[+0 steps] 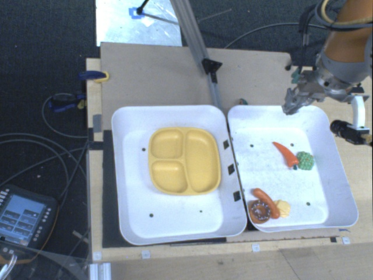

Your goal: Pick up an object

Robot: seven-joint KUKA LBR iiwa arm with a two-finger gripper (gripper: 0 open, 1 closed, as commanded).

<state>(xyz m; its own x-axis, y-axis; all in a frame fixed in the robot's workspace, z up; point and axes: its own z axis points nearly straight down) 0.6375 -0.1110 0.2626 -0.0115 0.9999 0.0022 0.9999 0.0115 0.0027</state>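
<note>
Pincer (289,107) above right bin (326,134) far rim.

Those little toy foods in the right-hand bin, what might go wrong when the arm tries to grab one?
The carrot touches the broccoli, so the gripper might nudge or catch both. The hot dog, donut and small yellow piece huddle near the right bin's front edge, leaving the fingers little room. The gripper is at the far rim, well away from either group.
</note>
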